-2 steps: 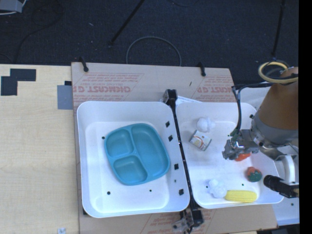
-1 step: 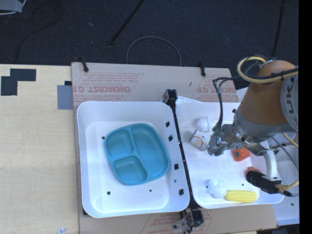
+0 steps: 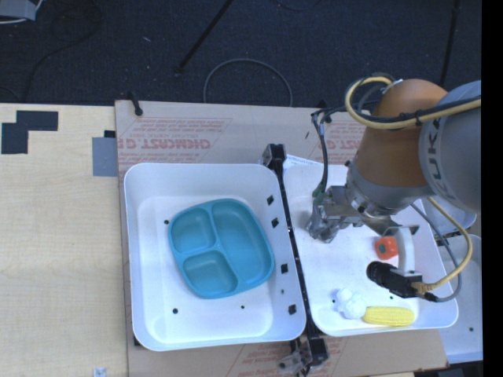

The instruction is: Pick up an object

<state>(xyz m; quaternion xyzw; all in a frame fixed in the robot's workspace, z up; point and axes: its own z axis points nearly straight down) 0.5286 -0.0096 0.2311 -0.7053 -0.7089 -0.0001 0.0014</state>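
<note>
I am working in what is looking like a robotics lab: my arm [image 3: 409, 144] is reaching over two white bins [image 3: 145, 210] sitting on taped cardboard [image 3: 196, 136] on a plywood bench [image 3: 55, 234], with loose cables [image 3: 247, 77] trailing across dark carpet [image 3: 157, 30] behind.

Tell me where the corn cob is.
The corn cob lies in the right bin, at its near edge, right beside the white object.
</note>
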